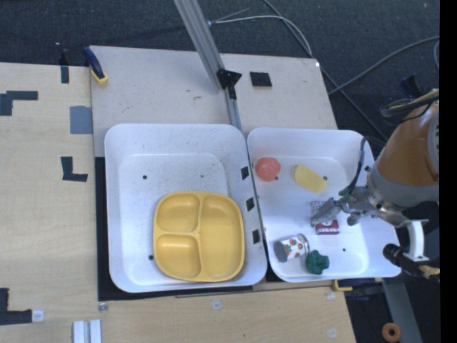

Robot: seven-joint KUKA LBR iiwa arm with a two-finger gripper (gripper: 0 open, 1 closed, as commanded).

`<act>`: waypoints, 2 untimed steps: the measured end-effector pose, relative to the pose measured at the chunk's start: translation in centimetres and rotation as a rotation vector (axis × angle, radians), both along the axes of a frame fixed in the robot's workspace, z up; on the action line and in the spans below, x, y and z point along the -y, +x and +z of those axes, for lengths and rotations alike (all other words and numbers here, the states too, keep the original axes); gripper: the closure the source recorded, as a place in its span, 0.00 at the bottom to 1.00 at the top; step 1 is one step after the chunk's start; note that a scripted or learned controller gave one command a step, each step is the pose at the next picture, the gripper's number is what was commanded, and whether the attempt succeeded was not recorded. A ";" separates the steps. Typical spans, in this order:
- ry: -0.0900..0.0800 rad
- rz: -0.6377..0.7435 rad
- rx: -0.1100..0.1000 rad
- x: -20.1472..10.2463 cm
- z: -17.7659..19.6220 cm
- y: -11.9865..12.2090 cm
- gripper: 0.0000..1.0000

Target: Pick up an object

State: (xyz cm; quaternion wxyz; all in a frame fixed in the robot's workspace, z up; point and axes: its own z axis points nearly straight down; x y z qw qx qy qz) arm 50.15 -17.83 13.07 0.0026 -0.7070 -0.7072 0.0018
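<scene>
The right bin (357, 143) holds several small objects. A salmon-red ball (268, 168) lies at its far left, and a yellow lump (310, 178) sits just right of the ball. A small red and white packet (327, 227) lies mid-bin. Towards the front are a white printed cup (292, 247) on its side and a green lump (318, 262). My gripper (325, 211) reaches in from the right and sits low directly over the far edge of the red and white packet, partly hiding it. Nothing is visibly lifted.
In the left bin (121, 191) lies a yellow divided plate (200, 236). A slanted metal pole (203, 34) rises behind the bins. The arm's orange band (410, 152) hangs over the right bin's right wall. Cables trail across the dark floor at the back.
</scene>
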 end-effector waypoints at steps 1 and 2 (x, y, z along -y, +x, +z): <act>-0.002 0.000 0.007 0.0 -4.6 0.1 0.00; -0.003 0.001 0.011 0.0 -3.3 0.2 1.00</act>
